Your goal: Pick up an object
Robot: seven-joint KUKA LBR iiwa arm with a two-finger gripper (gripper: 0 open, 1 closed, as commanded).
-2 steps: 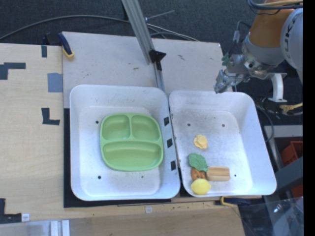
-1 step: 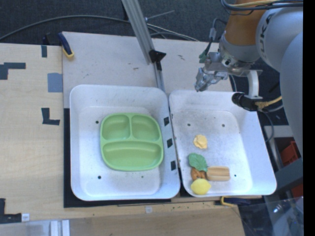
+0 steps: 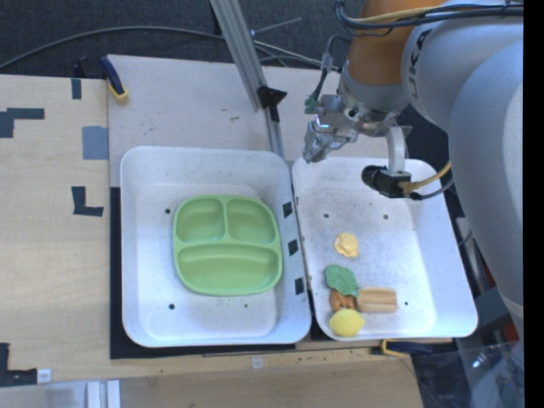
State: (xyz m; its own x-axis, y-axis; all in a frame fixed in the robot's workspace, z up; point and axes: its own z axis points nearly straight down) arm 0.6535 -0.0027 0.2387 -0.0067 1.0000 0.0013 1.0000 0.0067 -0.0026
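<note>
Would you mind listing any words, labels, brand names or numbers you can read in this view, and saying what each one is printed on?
"KU": the two letters that show of dark lettering running down the grey arm, just right of its orange band; the rest is cut off by the arm's curve.
Nothing else carries legible text: the green divided plate, the two white bins and the bench with its dark tape marks are unlettered.

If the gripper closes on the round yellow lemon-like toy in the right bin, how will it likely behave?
The round yellow lemon-like toy looks smooth and rounded, so it may roll or squirt from the fingers. It seems small, probably light. It appears to touch the tan cylindrical toy, which may get nudged.
</note>
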